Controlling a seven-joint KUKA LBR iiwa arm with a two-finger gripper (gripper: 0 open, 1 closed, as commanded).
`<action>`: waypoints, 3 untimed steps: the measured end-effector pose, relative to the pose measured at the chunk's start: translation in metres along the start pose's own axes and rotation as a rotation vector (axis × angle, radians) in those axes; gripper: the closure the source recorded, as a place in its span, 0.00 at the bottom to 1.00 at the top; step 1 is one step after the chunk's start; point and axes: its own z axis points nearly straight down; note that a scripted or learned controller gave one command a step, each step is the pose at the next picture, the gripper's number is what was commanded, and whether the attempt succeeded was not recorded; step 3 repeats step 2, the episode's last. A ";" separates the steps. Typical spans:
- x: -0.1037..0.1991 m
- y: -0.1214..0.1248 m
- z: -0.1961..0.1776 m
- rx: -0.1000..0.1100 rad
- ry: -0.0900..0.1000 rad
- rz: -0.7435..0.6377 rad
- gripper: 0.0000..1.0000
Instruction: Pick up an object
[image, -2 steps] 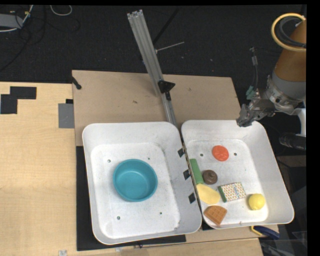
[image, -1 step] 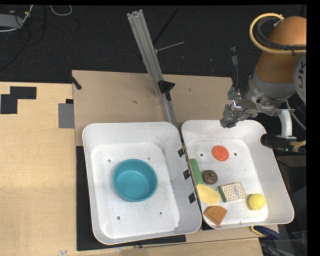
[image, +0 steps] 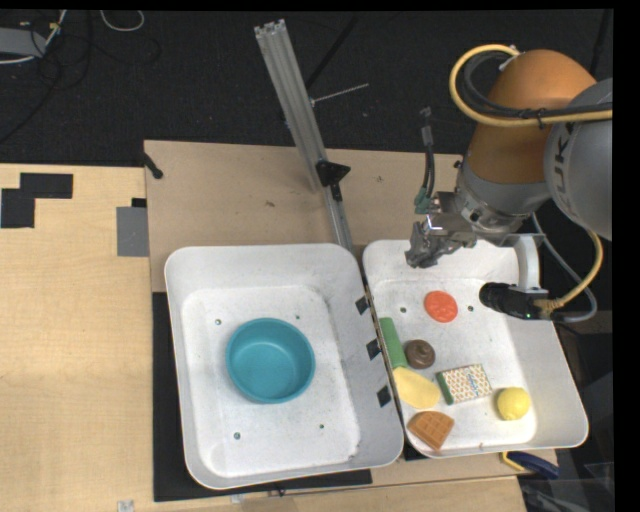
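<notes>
My gripper (image: 425, 250) hangs above the far left part of the right bin (image: 560, 400), with nothing seen between its fingers. Below it in that bin lie an orange-red disc (image: 441, 306), a green stick (image: 390, 342), a brown round piece (image: 419, 353), a pale yellow wedge (image: 414, 387), a patterned packet (image: 464, 383), a yellow ball (image: 513, 403) and a brown waffle-like piece (image: 431, 429). The disc is the nearest of them to the gripper, a little toward the front and right.
The left bin (image: 200, 280) holds a teal bowl (image: 269, 360). A slanted metal rail (image: 300, 120) rises behind the gap between the bins. Wooden bench surface lies to the left.
</notes>
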 end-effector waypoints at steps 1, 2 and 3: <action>0.046 -0.006 -0.001 -0.001 0.000 0.000 1.00; 0.094 -0.002 0.007 -0.001 0.000 0.000 1.00; 0.094 -0.002 0.007 -0.001 0.000 0.000 1.00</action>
